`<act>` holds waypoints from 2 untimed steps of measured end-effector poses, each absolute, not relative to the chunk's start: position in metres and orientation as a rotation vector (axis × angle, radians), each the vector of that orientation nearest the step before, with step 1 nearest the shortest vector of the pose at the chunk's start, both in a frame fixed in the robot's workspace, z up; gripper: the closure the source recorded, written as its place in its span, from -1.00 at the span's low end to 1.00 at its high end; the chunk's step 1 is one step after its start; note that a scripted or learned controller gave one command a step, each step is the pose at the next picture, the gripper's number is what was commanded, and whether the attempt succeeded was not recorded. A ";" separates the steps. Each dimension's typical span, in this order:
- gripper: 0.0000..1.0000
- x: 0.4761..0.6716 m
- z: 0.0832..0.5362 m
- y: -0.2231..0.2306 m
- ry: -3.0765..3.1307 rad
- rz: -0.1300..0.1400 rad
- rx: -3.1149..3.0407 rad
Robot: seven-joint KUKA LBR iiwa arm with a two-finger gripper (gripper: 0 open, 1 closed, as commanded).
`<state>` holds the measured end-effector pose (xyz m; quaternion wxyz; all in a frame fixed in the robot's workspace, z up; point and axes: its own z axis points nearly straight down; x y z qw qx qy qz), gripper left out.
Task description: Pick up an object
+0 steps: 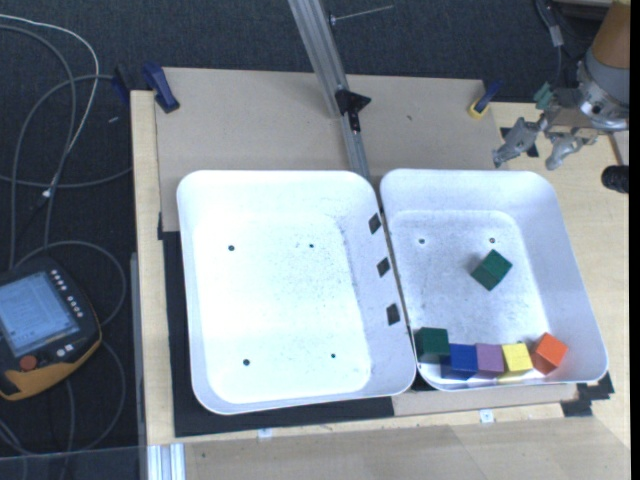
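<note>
Above the worktop's far right corner, the tool (540, 150) hangs just beyond the far rim of the right bin (570, 253), its two fingers (511, 146) spread apart with nothing between them. The grey arm (607, 68) enters from the right edge of the scene.

Inside the right bin, a dark green cube (491, 269) sits alone and tilted near the middle of the floor, well apart from the tool. Along the bin's near wall runs a row of five cubes, side by side: a green one (433, 343) at the left end by the near left corner, then a blue (463, 358), a purple (489, 358), a yellow (516, 357) and, at the near right corner, an orange one (550, 351), turned slightly. The yellow and orange appear to touch; whether each of the others touches its neighbour cannot be told.

The left bin (200, 268) lies beside the right one, the two meeting along a seam with small black clips (383, 266). A metal rail (318, 43) slants down from the far edge of the worktop (260, 118) to that seam. A blue clamp (160, 86) grips the worktop's far left corner and another clamp (485, 99) sits on the far edge toward the right. Off the worktop's left edge, a handheld control pendant (40, 323) rests on the dark floor among loose cables (60, 118).
</note>
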<state>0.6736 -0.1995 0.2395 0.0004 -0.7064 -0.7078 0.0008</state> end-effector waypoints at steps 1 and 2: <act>-1.00 0.599 0.141 -0.173 -2.211 0.009 -2.214; -1.00 0.557 0.097 -0.160 -2.214 0.006 -2.216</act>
